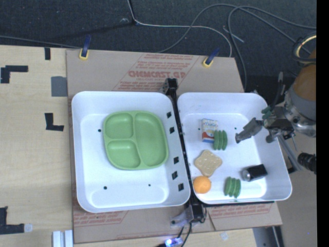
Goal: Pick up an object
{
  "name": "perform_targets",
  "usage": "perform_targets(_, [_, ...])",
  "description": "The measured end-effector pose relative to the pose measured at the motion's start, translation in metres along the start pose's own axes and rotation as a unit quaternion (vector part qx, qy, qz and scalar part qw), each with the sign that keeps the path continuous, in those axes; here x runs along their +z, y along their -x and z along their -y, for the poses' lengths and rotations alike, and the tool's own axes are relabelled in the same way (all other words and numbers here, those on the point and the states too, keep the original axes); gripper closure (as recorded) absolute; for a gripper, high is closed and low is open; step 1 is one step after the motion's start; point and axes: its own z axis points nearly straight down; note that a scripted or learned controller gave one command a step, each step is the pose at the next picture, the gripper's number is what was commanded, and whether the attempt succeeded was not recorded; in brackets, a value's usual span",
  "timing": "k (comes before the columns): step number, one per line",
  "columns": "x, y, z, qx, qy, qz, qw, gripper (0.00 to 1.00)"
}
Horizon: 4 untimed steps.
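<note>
The right bin [267, 106] holds several small items. A small white carton [208, 128] lies beside a green ridged piece [220, 140]. Nearer the front sit a tan bread slice [207, 162], an orange ball [202, 184], a second green ridged piece [232, 187] and a black cylinder [254, 172]. My gripper [254, 136] hangs over the right side of this bin, right of the first green piece and above the black cylinder. It is open, with nothing between its fingers.
The left bin [85, 138] carries a green divided plate [135, 140]. A black divider [176, 138] runs between the bins. Both stand on a cardboard sheet [154, 71], with cables across the dark floor behind.
</note>
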Motion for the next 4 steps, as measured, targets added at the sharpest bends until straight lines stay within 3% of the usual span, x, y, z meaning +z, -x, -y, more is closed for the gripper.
perform_targets(1, [-0.005, 0.0, -0.002, -0.002, 0.005, 0.001, 1.0, 0.0])
perform_targets(4, [0.153, -0.008, 0.004, -0.001, 0.002, 0.0, 1.0, 0.0])
